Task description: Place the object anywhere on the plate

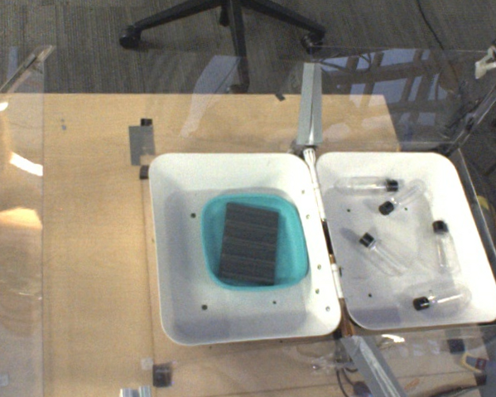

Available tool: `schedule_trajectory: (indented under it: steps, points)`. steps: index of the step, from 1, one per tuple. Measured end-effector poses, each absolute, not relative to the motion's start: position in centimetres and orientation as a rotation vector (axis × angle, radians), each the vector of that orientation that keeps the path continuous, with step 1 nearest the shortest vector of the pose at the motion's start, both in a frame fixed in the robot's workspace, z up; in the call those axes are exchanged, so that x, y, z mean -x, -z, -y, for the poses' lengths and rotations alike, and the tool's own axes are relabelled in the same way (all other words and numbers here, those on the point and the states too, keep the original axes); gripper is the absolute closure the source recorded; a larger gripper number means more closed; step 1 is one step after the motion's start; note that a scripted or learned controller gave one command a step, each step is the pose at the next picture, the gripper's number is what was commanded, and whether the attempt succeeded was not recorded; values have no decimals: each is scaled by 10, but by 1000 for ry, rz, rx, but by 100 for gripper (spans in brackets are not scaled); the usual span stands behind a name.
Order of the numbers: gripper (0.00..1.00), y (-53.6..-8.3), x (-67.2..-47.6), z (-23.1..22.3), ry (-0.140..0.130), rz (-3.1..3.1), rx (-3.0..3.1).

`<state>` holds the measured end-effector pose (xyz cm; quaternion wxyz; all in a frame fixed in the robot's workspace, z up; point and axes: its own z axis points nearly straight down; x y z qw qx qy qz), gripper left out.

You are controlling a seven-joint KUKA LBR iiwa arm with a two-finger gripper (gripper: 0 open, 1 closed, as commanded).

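In the camera view, a dark grey ribbed rectangular block (249,243) lies flat inside a teal square plate with rounded corners (294,233). The plate sits in the left shallow white bin (174,239) on the wooden table (87,285). The block's long axis runs from the near edge of the view to the far edge, tipped slightly clockwise, and all of it is within the plate's rim. Judged from that, the placement looks done for this piece. The right shallow white bin (474,240) holds several small clear vials with black caps (368,240), scattered and apart from one another. As the arm enters from the right, those vials are nearer its reach, and the plate lies to their left, across the bins' shared wall. I cannot tell how wide the end effector is.
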<state>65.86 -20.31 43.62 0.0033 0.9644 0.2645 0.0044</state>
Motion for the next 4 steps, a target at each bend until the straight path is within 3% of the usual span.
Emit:
schedule_trajectory:
  steps: [2, 3, 4]
  points:
    - [0, -437, -661, 203, -15, -635, -3071]
    - [0, -436, -630, 205, -13, -390, -3113]
    - [0, -436, -630, 205, -12, -390, -3113]
